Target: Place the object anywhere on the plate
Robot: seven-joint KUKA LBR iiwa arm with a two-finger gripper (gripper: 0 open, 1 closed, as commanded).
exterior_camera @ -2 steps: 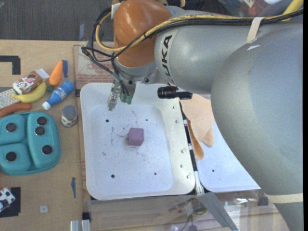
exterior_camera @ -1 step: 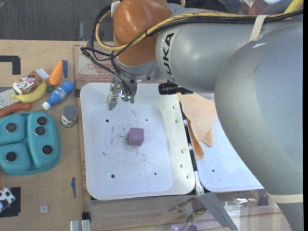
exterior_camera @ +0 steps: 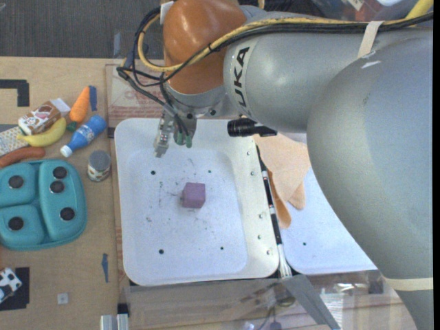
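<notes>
A: The jaws (exterior_camera: 172, 143) hang over the far part of the left bin (exterior_camera: 137, 253). Two thin fingers (exterior_camera: 163, 141) point down with a small gap between them and nothing in that gap, so I read them as slightly apart.

B: And the object?

A: A small purple block (exterior_camera: 193, 195) lies near the middle of the left bin's floor, nearer the camera than the jaws and clear of them. It is not touching anything but the bin.

B: Where is the plate?

A: I cannot tell for sure. A tan, plate-like sheet (exterior_camera: 289, 167) lies in the right bin (exterior_camera: 330, 253), mostly hidden under the grey arm (exterior_camera: 344, 81).

B: What lies outside the bins?

A: On the table (exterior_camera: 62, 267), to the left, there is a teal moulded tray (exterior_camera: 41, 201) with dark spots in its hollows. Beyond it lie a banana (exterior_camera: 42, 136), a carrot (exterior_camera: 82, 103), a small blue and white bottle (exterior_camera: 84, 135) and a small can (exterior_camera: 99, 165) just beside the left bin's edge.
</notes>
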